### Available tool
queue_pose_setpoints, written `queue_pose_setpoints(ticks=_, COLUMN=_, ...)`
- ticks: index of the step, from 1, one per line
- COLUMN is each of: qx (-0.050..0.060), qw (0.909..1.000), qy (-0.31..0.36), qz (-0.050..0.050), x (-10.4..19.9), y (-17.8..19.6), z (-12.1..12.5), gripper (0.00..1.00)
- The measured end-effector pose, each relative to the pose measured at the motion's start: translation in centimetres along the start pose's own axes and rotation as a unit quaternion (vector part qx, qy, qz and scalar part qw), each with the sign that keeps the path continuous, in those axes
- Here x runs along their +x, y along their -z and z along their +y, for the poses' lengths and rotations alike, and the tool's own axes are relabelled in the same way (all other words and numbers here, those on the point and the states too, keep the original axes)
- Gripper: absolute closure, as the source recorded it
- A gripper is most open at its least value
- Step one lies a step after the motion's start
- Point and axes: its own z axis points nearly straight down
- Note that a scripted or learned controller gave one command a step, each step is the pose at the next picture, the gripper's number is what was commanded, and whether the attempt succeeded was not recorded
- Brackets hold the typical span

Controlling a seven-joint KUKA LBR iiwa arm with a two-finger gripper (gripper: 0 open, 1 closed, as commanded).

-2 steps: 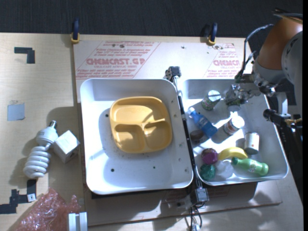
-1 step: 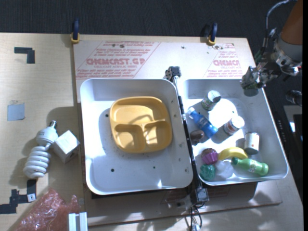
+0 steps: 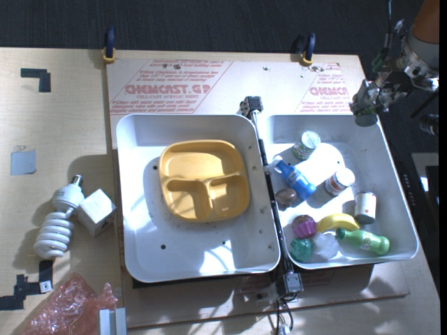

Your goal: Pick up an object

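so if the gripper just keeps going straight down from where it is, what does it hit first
Probably the far right corner rim of the right bin; the gripper hangs about over it, though depth is unclear.

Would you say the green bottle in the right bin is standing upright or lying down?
Lying down: the green bottle rests on its side along the right bin's front wall, below the banana.

A pale wooden worktop [image 3: 63, 131] fills most of the view, lit brightly from above, with glare at about four o'clock. A dark carpeted floor [image 3: 209, 9] runs along twelve o'clock. A board with red lettering [image 3: 174, 82] lies at the middle, held by two clamps [image 3: 110, 45] at its far edge. At eight o'clock lie a spiral light bulb [image 3: 59, 222], a small white box [image 3: 96, 210] and crinkled red plastic [image 3: 70, 306].
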Motion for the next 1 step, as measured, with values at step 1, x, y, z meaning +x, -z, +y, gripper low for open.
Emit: queue_pose_setpoints(ticks=1, qx=0.0, qw=1.0, qy=0.0, qz=0.0, x=4.06, y=1.46, z=0.01, gripper=1.0)
